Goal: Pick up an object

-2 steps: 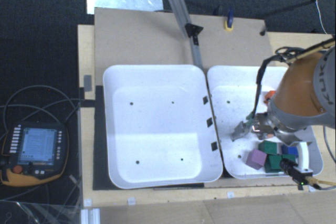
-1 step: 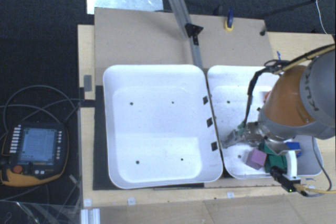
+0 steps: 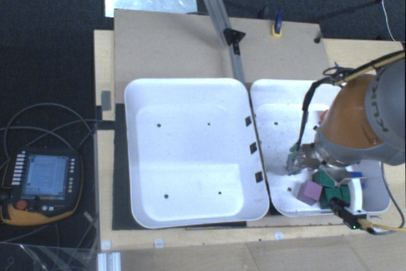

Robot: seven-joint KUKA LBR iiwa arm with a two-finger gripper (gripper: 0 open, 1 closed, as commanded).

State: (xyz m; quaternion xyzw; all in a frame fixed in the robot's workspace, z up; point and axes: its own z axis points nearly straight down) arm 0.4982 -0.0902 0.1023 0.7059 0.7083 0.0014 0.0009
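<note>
At your far left, a teach pendant (image 3: 43, 186) with a lit screen lies on the dark floor. Moving right, the left bin (image 3: 190, 149) sits on the bench. Beside it, touching edge to edge, is the right bin (image 3: 279, 136). The arm (image 3: 361, 120) reaches over that bin's right half. The gripper (image 3: 303, 160) hangs low inside it; you cannot tell its state. Just below it lie a purple block (image 3: 310, 191) and a green object (image 3: 333, 187), close together near the bin's front edge.
</note>
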